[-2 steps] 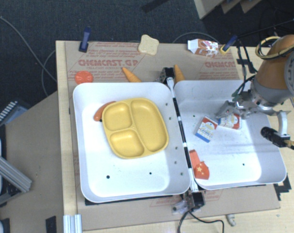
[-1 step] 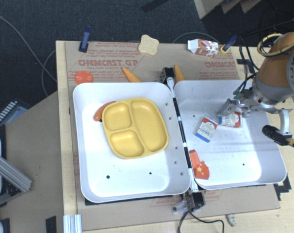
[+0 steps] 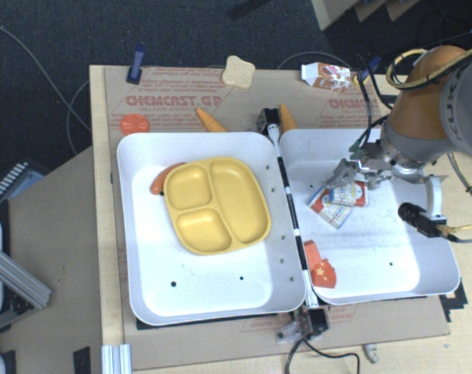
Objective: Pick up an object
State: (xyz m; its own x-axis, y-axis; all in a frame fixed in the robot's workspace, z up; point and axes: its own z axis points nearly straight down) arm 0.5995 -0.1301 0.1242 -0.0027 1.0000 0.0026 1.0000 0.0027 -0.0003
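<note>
While the gripper (image 3: pixel 351 171) hangs open above the packet (image 3: pixel 339 201) in the right bin (image 3: pixel 392 279), it should be centred before closing.

Glossy yellow plastic tray (image 3: pixel 217 205) lies in a smooth white bin (image 3: pixel 142 232).

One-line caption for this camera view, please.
End effector poised over a red-and-white packet in the right bin; yellow divided tray in the left bin.

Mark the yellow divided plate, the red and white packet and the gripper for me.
yellow divided plate (image 3: pixel 218 205), camera view, central ridge.
red and white packet (image 3: pixel 339 202), camera view, middle of its face.
gripper (image 3: pixel 341 174), camera view, between fingertips.
</note>
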